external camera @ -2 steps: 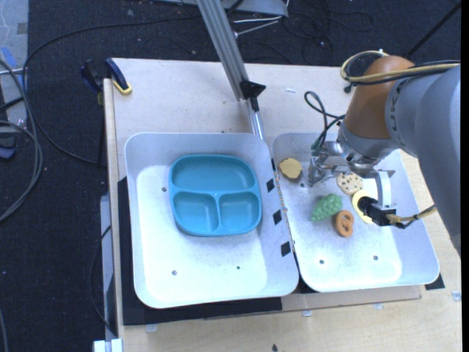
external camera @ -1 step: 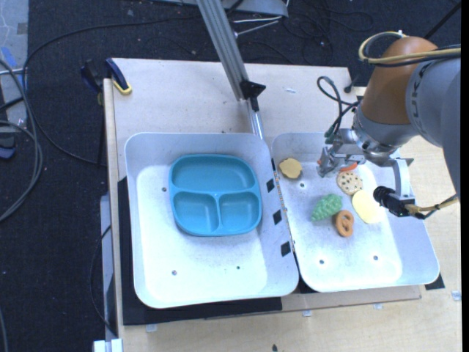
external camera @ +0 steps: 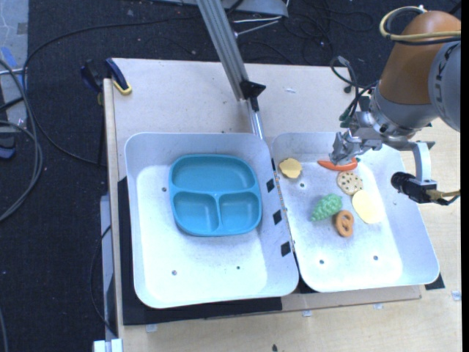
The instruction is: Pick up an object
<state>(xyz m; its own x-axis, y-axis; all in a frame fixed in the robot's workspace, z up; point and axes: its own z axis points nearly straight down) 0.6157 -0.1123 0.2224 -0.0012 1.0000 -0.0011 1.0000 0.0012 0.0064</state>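
Orange carrot piece [external camera: 335, 166] just beneath gripper [external camera: 343, 152]

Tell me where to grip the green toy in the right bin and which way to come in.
Grip the green toy across its narrower middle, coming straight down from above. It lies flat and lumpy on the bin floor. Set the fingers along the upper-left to lower-right line, probably the safest: the pretzel sits close at its lower right and the cracker just above.
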